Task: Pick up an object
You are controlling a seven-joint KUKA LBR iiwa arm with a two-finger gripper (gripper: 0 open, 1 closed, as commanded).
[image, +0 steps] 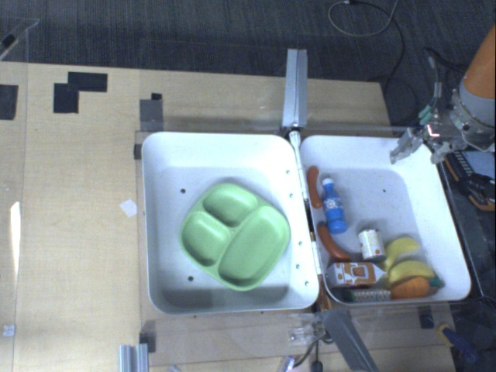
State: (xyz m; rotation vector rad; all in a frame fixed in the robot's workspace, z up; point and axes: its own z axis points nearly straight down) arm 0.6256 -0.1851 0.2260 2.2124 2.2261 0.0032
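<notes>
Blue bottle [334, 207] lies well down-left of the end effector [419, 139], long axis running roughly up-down in the right bin [418, 184]; the end effector hovers at that bin's upper-right rim, apparently spread and holding nothing, though it is small here.

1. Bench [70, 231] – pale wood top, takes up the lower left of the view, black square marks [77, 90] near its far left edge.
2. Floor [194, 18] – dark grey carpet, runs across the top of the view behind the bench.
3. Cable [387, 10] lies looped on the carpet, upper right.
4. Metal rail [295, 87] stands upright at the far edge, on the line between the two bins.
5. Small white scrap [128, 206] on the wood, left of the bins.
6. Clear panel edge [19, 37] at far left, catching a glare streak.
7. Light is even, soft shadows only.
</notes>
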